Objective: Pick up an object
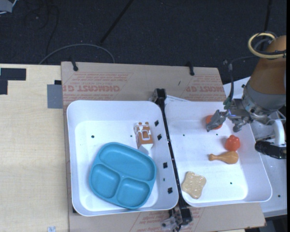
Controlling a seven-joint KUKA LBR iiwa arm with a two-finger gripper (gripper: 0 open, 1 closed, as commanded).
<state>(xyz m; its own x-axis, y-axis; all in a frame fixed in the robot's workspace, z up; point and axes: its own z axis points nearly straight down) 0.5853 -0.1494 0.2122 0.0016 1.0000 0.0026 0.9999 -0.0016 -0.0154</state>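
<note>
My gripper [227, 124] hangs open over the upper right part of the right bin [261, 190]. A small orange-red object [209, 118] lies just left of the left finger [215, 124], partly hidden by it; nothing sits between the fingers. A red tomato-like ball [233, 142] lies just below the gripper. Under it rests a tan drumstick [224, 157]. A slice of toast [193, 184] lies near the bin's front left corner.
The left bin [79, 129] holds a blue divided plate [122, 174] and a small orange and white toy [144, 133] near the divider wall. A black clip strip [165, 144] runs between the bins. The arm's grey and orange body [268, 76] stands at the right.
</note>
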